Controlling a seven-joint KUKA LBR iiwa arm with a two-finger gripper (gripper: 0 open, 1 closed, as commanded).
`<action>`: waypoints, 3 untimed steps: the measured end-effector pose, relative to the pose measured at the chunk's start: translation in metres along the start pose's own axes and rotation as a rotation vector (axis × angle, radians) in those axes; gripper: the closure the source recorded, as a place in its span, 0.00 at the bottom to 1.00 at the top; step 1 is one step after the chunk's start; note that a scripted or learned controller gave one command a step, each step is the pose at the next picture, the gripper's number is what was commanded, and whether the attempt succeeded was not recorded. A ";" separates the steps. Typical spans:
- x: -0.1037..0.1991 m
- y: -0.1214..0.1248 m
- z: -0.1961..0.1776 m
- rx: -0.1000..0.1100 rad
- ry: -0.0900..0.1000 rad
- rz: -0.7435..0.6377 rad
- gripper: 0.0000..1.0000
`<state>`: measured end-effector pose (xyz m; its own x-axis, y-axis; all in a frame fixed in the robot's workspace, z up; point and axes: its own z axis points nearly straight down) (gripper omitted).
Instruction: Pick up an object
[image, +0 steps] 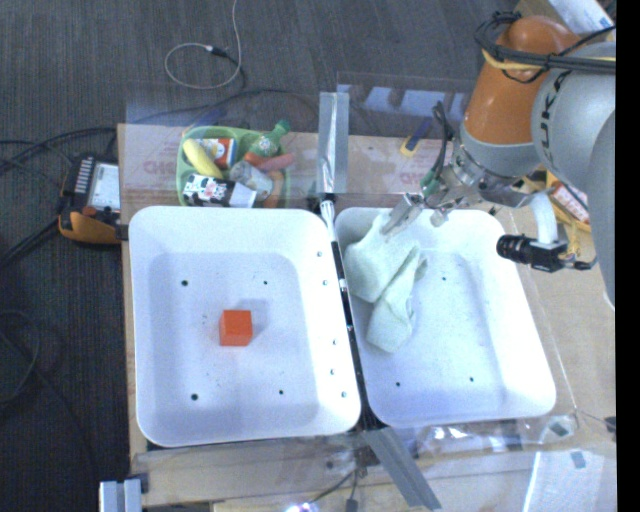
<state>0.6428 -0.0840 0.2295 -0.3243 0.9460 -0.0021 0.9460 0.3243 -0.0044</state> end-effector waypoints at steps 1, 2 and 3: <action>-0.053 -0.024 0.127 -0.013 -0.003 0.122 0.00; -0.106 -0.003 0.134 -0.012 0.007 0.083 0.00; -0.106 -0.001 0.123 -0.011 0.002 0.080 1.00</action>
<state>0.6759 -0.1850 0.1068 -0.2477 0.9688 0.0003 0.9688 0.2477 0.0071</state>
